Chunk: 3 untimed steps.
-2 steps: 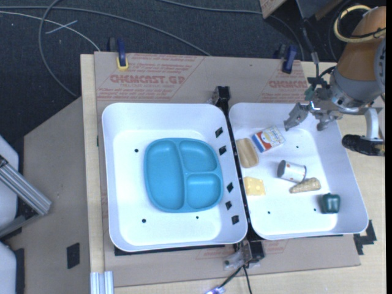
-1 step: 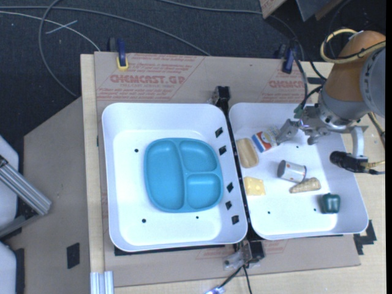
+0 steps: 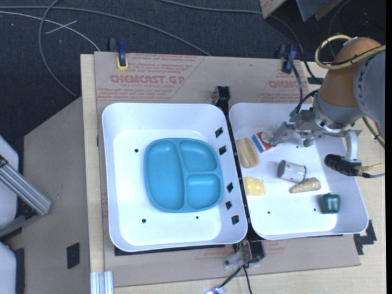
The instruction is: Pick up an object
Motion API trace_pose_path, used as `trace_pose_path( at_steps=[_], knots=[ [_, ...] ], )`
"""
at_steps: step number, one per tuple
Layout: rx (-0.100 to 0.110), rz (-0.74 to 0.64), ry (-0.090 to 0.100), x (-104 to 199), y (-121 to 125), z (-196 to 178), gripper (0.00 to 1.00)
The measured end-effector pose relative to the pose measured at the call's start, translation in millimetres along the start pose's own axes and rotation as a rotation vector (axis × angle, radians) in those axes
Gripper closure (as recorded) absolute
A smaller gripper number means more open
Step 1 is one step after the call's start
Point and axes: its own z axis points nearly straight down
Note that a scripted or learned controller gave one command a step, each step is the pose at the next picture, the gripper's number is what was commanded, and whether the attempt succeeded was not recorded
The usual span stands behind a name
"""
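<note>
The bench [image 3: 184, 72] is a pale board with red print along its far strip, and it carries two white bins side by side. Taking the left bin [image 3: 119, 164] as landmark: the right bin [image 3: 288, 228] sits just beside it, their inner rims meeting along a dark seam with black clips. A blue clamp [image 3: 122, 54] grips the bench's far edge beyond the left bin; another clamp [image 3: 289, 57] sits beyond the right bin.

Arm [image 3: 361, 72] cut off by right edge.
</note>
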Motion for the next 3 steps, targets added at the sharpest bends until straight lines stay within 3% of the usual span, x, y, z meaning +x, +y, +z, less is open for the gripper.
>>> trace_pose_path(
  at_steps=[1, 3],
  knots=[
    [-0.009, -0.001, 0.001, 1.2, 3.1, -14.7, 1.00],
    [-0.006, 0.000, -0.004, -6.7, 13.5, -125.5, 1.00]
  ],
)
